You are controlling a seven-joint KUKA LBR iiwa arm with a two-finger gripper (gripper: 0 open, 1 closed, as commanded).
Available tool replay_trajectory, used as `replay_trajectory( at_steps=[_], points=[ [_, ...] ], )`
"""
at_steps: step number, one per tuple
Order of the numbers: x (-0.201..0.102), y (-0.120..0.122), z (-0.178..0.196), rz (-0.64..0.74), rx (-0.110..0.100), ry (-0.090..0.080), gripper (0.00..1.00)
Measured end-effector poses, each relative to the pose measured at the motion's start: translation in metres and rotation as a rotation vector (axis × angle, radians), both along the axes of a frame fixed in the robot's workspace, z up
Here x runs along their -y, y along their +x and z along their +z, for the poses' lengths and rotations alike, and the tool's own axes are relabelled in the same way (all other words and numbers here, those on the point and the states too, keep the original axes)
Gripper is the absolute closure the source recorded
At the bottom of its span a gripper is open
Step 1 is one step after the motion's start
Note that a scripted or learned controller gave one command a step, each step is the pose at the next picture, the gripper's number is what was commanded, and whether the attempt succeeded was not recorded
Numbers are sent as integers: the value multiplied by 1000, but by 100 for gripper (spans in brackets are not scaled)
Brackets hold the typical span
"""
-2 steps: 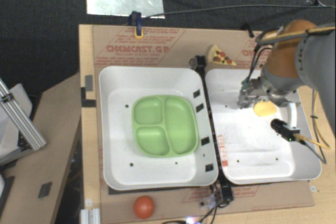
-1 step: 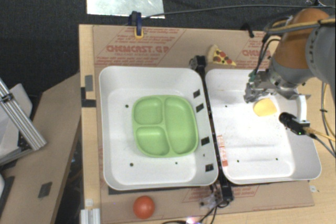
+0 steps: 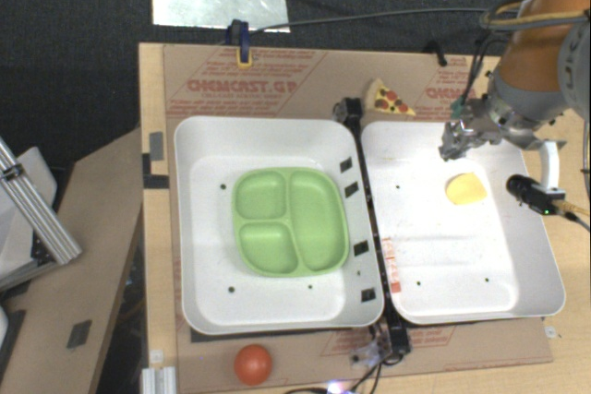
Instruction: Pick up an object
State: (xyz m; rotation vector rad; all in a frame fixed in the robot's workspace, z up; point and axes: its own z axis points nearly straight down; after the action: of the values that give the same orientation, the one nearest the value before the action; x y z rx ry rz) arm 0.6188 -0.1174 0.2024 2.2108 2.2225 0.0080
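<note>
Jaws (image 3: pixel 454 149) hang low over the right bin (image 3: pixel 480 291), pointing down; too dark and small to tell how far apart they stand, and nothing shows between them. Likely target, a yellow piece (image 3: pixel 465 188), lies on the bin floor just below and slightly right of the jaws, apart from them, so I judge this a pre-grasp approach. Green tray (image 3: pixel 290 220) sits well left of the jaws in the left bin (image 3: pixel 212 161); a pizza slice (image 3: pixel 389 100) lies on the tabletop (image 3: pixel 277 78) above-left.
</note>
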Motion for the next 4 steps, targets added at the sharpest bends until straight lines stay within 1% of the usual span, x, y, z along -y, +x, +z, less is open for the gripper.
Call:
replay_trajectory(
  at_steps=[1,2,3,4],
  points=[
    [0,1,16,0,-5,1,100],
    [-48,-20,14,3,-8,3,100],
    [-91,-30,19,3,-7,3,100],
    [-140,-35,12,4,-7,3,100]
  ],
)
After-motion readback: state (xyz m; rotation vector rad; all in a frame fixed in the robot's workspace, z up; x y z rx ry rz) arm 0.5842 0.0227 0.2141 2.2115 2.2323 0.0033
